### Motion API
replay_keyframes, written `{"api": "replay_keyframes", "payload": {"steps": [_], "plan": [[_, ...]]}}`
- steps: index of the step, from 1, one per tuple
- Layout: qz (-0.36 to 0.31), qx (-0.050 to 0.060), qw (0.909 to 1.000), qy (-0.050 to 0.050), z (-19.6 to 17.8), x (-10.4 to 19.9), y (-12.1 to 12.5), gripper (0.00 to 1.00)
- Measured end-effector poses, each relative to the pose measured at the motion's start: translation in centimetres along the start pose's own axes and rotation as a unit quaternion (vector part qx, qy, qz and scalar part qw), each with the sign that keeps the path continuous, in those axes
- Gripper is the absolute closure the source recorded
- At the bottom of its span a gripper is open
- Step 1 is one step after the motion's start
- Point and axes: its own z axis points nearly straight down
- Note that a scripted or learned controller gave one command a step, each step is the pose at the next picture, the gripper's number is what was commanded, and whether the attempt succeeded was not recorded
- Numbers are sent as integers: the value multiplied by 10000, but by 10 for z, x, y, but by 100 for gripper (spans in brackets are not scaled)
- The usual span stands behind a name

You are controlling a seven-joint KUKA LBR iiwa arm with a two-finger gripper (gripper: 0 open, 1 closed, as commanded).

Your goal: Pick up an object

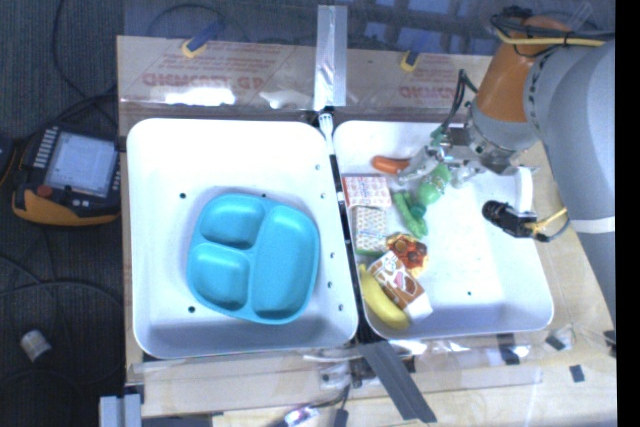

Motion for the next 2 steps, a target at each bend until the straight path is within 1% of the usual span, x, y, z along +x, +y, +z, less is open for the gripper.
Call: {"api": "replay_keyframes", "payload": {"steps": [1,2], "plan": [[-8,-16,10000,-12,-12,1,1,100],[-401,40,9992,25,-111,78,-103,100]]}}
